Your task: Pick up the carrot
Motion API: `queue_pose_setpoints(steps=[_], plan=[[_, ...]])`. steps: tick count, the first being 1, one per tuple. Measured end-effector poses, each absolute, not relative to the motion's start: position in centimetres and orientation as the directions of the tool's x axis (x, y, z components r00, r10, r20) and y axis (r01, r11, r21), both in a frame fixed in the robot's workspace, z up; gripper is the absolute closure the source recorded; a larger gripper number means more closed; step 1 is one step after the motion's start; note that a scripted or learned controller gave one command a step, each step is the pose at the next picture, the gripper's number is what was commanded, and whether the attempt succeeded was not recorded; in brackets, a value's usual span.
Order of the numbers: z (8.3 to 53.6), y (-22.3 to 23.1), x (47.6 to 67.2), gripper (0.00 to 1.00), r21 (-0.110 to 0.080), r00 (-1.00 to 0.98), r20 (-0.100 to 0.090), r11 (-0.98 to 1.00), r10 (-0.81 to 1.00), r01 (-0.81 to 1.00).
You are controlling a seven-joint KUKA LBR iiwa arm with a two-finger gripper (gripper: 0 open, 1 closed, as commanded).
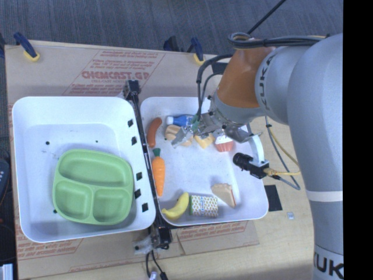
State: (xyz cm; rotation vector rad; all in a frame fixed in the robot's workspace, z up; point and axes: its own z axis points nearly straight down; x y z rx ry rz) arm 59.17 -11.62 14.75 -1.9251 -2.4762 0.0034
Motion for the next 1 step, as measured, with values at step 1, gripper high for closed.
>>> queue_pose_setpoints(steps=[1], plan=[[9.84, -10.53, 54.71, 0.0, 0.012, -0.357, -0.018, 0.357, 0.934, 0.934]])
